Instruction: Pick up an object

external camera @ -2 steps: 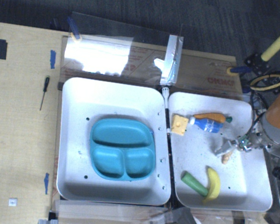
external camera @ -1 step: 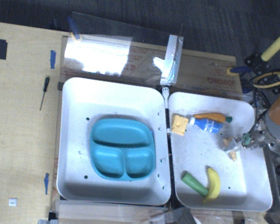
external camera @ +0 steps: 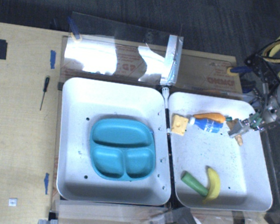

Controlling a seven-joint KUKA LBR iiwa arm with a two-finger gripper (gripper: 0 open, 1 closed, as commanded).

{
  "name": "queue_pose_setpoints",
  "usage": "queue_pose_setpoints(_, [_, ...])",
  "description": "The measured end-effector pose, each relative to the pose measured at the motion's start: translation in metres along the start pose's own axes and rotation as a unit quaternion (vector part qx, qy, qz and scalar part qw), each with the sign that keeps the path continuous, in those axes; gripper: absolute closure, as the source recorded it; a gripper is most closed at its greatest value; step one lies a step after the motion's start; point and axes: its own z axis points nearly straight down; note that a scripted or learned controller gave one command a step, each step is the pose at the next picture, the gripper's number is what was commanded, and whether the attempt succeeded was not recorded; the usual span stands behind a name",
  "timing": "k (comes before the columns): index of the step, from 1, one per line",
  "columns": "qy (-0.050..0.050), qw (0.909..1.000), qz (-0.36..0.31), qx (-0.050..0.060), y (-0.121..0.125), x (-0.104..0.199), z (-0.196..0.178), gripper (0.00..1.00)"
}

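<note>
Claw (external camera: 240, 127): state cannot be told | positioned at right bin (external camera: 251, 196) upper edge | tube (external camera: 208, 123) lies immediately leftward, long axis left-right | banana (external camera: 213, 183) farther below.

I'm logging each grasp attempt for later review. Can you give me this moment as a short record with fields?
left bin: holds a blue divided tray
right bin: holds four items
top of right bin: yellow block beside an orange carrot and a blue-and-white tube
bottom of right bin: banana touching a green piece
end effector: at the right bin's upper right, beside the tube's right end
item held: none visible
</note>
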Motion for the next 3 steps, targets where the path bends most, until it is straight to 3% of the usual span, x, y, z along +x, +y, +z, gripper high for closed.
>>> queue_pose_setpoints(1, [0.003, 0.9966, 0.082, 0.005, 0.011, 0.037, 0.005, 1.00])
queue_pose_setpoints(2, [0.000, 0.9789, 0.204, 0.004, 0.000, -0.006, -0.049, 1.00])
queue_pose_setpoints(3, [0.002, 0.9854, 0.170, 0.007, -0.045, 0.057, -0.004, 1.00])
